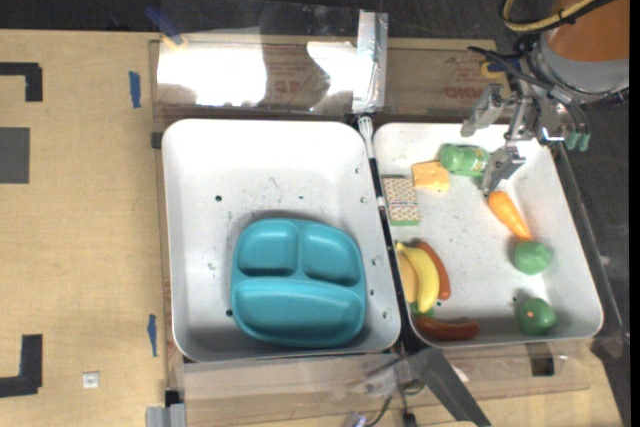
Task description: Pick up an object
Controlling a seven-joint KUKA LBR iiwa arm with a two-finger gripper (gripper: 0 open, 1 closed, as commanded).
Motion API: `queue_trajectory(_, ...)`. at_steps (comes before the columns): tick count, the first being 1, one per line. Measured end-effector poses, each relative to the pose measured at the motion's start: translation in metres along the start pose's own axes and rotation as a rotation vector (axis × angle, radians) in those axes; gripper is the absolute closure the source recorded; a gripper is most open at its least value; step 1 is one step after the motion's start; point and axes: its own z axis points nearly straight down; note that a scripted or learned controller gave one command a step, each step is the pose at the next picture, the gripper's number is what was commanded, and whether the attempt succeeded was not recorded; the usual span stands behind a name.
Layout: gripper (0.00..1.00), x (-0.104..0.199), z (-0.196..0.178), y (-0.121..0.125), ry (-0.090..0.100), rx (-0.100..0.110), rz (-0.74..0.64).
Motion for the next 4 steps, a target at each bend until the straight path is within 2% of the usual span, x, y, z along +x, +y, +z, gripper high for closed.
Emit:
queue_trajectory(1, 0.0, 0.052, 0.104, -0.032, 0.008, -0.003, -0.115)
queue_trajectory(2, 0.0, 0.024, 0.158, -0.067, -0.003, 0.0, 0.022)
queue_trajectory(3, 1.0, 0.02, 0.144, -0.066, -0.016, 0.003, 0.02)
queue_trajectory(4, 0.0, 0.02, 0.145, -0.066, -0.015, 0.003, 0.02)
